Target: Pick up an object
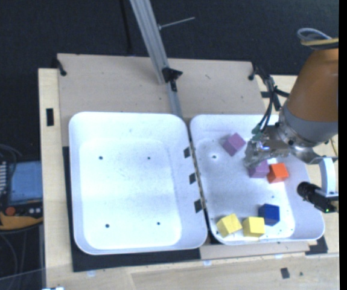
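Counter [51,162]: pale wood, carrying two shallow white bins side by side.
Left bin [76,180]: white, with a few dark specks on its floor.
Right bin [221,180]: holds six blocks.
Yellow blocks [229,225]: two, side by side at the near edge.
Purple block [233,142]: lies toward the far side.
Second purple block [259,170]: directly under the gripper, touching the orange block.
Blue block [270,213]: just right of the yellow pair.
Orange block [277,173]: right of the gripper.
Gripper [256,157]: low over the second purple block; cannot tell how the jaws stand.
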Available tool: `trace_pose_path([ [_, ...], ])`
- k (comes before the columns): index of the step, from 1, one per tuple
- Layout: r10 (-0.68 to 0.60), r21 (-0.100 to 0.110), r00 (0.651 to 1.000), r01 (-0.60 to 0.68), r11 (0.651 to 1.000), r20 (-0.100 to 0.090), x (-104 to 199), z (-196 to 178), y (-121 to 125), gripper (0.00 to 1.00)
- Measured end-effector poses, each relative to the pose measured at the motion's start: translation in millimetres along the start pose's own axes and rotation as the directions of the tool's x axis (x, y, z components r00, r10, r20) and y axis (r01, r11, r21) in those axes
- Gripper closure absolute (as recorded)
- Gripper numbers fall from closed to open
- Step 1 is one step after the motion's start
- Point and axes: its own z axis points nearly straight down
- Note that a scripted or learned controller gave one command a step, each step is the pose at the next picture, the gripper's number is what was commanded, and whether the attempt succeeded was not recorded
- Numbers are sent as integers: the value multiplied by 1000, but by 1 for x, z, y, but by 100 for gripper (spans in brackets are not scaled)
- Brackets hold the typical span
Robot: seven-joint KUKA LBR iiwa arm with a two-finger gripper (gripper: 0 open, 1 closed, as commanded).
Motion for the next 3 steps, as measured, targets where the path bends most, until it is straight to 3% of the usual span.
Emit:
trace_pose_path([
  [3,1,2,1000,-1,1000,0,147,28,35,100],
])
